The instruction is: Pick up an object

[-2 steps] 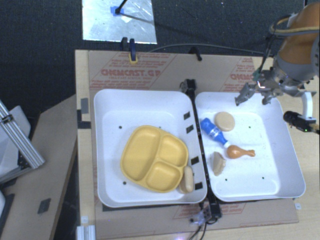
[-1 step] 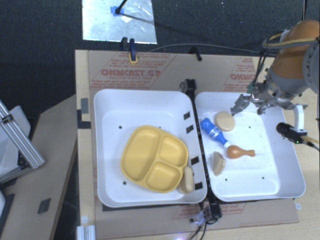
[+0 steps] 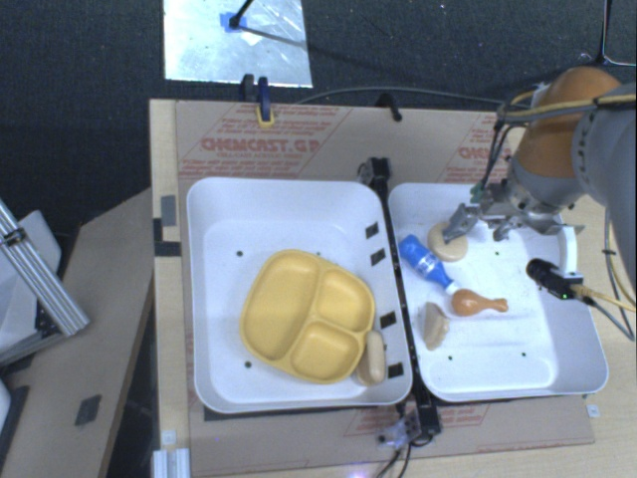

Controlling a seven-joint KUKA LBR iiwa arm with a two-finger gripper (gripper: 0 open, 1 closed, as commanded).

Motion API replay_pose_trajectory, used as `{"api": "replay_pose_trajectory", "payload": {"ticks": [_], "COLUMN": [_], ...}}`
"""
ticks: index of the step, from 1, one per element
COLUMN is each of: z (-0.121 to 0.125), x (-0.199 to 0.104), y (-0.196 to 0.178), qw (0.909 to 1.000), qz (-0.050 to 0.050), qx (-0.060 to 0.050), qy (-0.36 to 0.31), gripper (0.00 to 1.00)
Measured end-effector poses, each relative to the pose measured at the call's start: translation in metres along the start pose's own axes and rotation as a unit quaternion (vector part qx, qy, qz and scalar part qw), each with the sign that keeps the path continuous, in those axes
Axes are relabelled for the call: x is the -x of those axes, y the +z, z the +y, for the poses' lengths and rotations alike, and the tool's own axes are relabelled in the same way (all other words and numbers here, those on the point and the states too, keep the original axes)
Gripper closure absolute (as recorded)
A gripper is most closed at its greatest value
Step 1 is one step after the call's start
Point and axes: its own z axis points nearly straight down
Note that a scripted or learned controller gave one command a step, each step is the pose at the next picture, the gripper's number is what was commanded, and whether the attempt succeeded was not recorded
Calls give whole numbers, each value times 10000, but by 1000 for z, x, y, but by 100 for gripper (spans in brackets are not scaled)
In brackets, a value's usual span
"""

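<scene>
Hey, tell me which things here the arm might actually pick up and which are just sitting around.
Candidates to pick, right bin:
- beige round piece, right by the tool
- blue bottle
- orange drumstick
- tan piece

Lying about, left bin or bench:
- yellow divided tray
- beige piece against the tray's right edge
- foil sheet behind the bins

**Arm reaching in from the right**

The grey arm with its orange band (image 3: 567, 118) bends down from the right edge, wrist tilted leftward. Its metal two-finger hand (image 3: 478, 219) hangs low, pointing left and downward.
</scene>
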Motion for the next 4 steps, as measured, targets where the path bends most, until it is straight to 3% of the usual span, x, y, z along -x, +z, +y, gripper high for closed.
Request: {"api": "replay_pose_trajectory", "payload": {"ticks": [1, 2, 3, 4], "z": [2, -3, -2, 5], "x": [1, 1, 1, -45], "y": [-15, -77, -112, -120], "qw": [10000, 10000, 10000, 10000], "qz": [-10, -10, -8, 5], "qx": [37, 53, 44, 31], "qy": [-5, 6, 1, -21], "gripper": [100, 100, 100, 100]}}
